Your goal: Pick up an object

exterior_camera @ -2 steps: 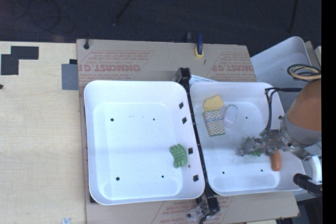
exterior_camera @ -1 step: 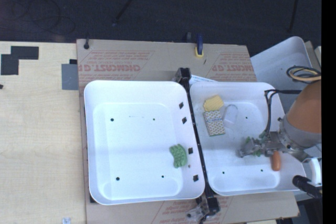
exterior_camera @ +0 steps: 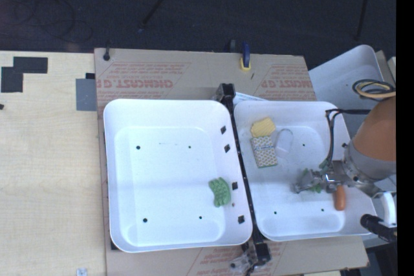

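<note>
we are seeing two white bins on the bench: the left bin (exterior_camera: 123,139) is holding one green lump (exterior_camera: 220,192); the right bin (exterior_camera: 304,229) is holding one yellow piece (exterior_camera: 262,127), one patterned packet (exterior_camera: 264,152), one clear cup (exterior_camera: 283,141) and one orange piece (exterior_camera: 339,198). the pincer (exterior_camera: 305,183) is reaching in low beside the orange piece; its state we cannot tell.

- Both bins, left (exterior_camera: 123,139) and right (exterior_camera: 291,226), look like smooth white plastic with a slight sheen.
- The bench (exterior_camera: 45,171) is pale, matt wood.
- The board (exterior_camera: 162,77) under the bins looks like brown printed cardboard.
- The gripper (exterior_camera: 309,183) is dull grey metal.
- The green lump (exterior_camera: 220,192) looks bumpy and matt.
</note>
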`<action>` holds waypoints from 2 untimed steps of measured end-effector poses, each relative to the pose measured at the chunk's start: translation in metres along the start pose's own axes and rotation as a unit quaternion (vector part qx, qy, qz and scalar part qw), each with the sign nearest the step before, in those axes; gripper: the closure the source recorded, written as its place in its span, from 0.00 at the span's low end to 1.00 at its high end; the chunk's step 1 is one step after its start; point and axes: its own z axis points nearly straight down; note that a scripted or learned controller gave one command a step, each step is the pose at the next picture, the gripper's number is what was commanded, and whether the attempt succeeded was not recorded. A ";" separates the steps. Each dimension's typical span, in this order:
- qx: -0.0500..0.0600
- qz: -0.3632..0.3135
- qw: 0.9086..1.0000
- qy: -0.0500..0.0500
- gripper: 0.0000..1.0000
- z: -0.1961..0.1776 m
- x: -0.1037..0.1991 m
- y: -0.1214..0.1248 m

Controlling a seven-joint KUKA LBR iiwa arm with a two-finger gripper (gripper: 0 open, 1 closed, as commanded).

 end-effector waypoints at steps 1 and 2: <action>-0.001 0.003 1.000 -0.005 1.00 -0.009 -0.004 -0.001; 0.000 0.003 1.000 -0.007 1.00 0.002 0.011 -0.011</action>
